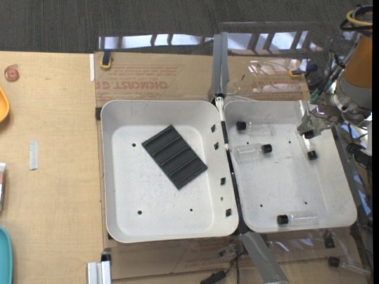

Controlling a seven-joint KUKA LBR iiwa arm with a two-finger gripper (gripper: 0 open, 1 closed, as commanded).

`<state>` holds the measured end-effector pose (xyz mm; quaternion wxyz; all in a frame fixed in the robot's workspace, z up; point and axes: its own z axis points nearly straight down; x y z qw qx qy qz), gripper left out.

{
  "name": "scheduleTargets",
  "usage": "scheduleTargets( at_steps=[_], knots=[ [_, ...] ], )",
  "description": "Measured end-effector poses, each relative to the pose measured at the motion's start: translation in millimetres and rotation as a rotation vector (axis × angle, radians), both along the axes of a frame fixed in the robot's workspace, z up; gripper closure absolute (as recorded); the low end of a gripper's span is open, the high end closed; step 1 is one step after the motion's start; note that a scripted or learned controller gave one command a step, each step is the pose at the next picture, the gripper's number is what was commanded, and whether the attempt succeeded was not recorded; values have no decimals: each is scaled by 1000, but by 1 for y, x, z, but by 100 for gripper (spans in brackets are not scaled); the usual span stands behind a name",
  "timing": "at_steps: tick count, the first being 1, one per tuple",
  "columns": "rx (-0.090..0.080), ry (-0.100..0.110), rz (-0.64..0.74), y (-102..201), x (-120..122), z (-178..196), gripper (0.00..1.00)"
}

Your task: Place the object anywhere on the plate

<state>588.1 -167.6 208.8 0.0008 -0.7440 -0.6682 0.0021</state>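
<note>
A dark grey ribbed plate lies at a slant in the left bin. Several small clear vials with black caps lie in the right bin: one near the back left, one a little below it, one by the front wall, and a small black piece at the right. My gripper hangs over the right bin's back right corner, just above that black piece and far from the plate. A dark bit shows at its tip; I cannot make out what it is.
A metal divider runs between the bins at the back. Brown cardboard lies behind the left bin. Wooden bench top spreads to the left, with orange and teal items at its edge. Cables and the arm's body crowd the right side.
</note>
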Motion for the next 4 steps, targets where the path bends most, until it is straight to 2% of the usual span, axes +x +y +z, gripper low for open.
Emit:
scheduleTargets(
  at_steps=[1,2,3,4],
  knots=[
    [0,-2,-106,93,42,29,100],
    [0,0,-23,168,70,-19,100],
    [1,-1,368,236,70,-18,100],
    [3,-1,846,317,46,-91,100]
  ],
)
